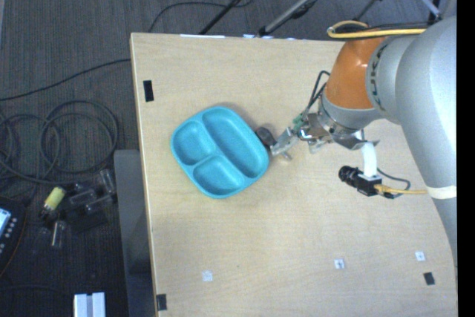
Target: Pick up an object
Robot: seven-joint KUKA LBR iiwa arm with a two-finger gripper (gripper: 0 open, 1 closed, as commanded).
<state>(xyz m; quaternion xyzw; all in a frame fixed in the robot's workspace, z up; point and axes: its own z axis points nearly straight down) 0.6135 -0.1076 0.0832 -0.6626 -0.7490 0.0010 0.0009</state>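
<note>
reaching in from three o'clock, the jaws (276, 143) sit at the three o'clock rim of the blue divided plate (220, 152) mid-desk (297, 249), their opening i cannot tell; the plate looks light, stiff, slick, best pinched at its raised rim

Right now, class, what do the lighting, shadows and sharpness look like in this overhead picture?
Camera view: even, soft light on the pale bench; faint shadow under the blue divided plate; mild glare on the grey arm; the gripper at the plate's rim is small and blurry; the floor at left is dark.
</note>
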